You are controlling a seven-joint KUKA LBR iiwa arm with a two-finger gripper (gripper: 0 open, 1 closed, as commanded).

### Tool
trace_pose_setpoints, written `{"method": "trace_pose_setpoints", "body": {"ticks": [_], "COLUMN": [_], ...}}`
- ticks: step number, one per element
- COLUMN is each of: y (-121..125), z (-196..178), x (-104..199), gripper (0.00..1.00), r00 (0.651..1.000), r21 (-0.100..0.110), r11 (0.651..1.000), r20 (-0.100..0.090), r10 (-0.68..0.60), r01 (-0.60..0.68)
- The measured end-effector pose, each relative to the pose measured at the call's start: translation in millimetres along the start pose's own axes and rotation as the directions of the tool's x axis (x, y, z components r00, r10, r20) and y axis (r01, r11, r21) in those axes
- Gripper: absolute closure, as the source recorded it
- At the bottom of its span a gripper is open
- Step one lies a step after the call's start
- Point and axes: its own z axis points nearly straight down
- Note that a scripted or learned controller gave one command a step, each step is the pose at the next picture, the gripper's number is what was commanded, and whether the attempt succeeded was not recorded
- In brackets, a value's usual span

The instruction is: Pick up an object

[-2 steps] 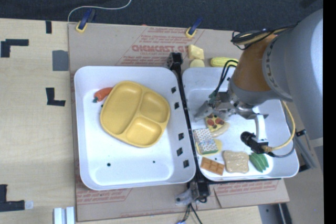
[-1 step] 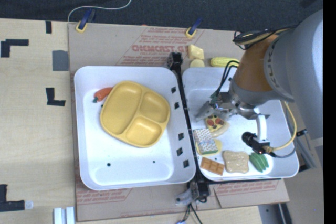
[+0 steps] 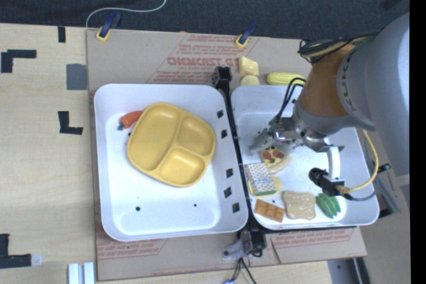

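Honestly, can't tell whether the claw is open or closed. It hangs just above the pizza slice, at roughly 10 o'clock in the right bin. I'd drop straight down and squeeze the slice only, not the cracker beside it.

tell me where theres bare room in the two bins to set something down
Left bin: a bare strip along its front, below the yellow divided plate. Right bin: a bare patch at the back left, behind the gripper. Its front is crowded with the pizza slice, waffle, toast and green vegetable.
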Motion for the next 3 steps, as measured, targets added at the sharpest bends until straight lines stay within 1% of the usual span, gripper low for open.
{"method": "trace_pose_setpoints", "body": {"ticks": [1, 2, 3], "y": [-4.1, -17.1, -16.7], "z": [-0.1, -0.2, -10.0], "x": [4.6, 9.5, 9.8], "gripper": [0.0, 0.0, 1.0], "r00": [1.0, 1.0, 1.0], "r21": [-0.002, -0.001, -0.001], "r11": [1.0, 1.0, 1.0], "r20": [0.003, 0.005, 0.004], "r10": [0.001, 0.003, 0.002], "r01": [-0.001, -0.003, -0.002]}}
